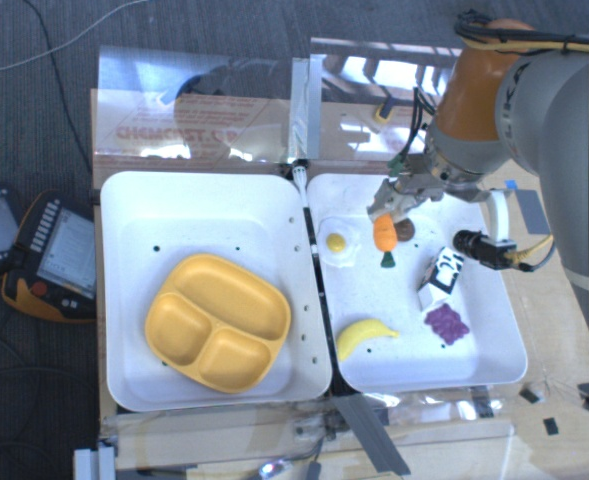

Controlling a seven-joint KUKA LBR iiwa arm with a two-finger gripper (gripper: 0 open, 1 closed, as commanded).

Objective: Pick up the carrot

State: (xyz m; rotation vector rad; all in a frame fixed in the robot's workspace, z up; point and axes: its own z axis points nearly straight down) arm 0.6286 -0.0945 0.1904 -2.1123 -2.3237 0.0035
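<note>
Arm (534, 98) cropped at right edge

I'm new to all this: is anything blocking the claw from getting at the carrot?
Nothing visible does. The gripper sits right at the carrot in the right bin. A small brown item lies just beside the carrot, not between them.
</note>
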